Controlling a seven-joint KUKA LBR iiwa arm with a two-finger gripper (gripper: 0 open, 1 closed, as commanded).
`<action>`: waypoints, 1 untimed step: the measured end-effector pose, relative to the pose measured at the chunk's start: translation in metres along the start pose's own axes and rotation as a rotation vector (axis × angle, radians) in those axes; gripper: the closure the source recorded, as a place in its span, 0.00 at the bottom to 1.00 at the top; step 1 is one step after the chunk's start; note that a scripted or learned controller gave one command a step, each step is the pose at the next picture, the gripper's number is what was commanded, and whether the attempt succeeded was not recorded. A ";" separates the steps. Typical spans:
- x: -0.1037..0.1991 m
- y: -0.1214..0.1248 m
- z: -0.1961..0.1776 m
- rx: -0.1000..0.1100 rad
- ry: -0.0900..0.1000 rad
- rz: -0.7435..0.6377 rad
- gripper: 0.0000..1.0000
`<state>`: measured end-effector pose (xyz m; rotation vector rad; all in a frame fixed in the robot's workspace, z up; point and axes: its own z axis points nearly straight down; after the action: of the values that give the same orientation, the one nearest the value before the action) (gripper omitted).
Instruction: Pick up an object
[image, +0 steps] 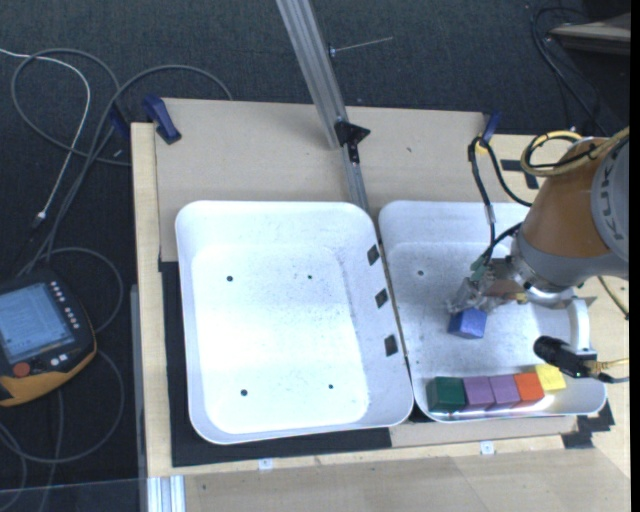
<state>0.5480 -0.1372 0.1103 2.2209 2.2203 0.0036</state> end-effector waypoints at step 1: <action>0.089 0.046 -0.094 -0.008 0.001 -0.010 1.00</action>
<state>0.5938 -0.0485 0.2047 2.2057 2.2279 0.0142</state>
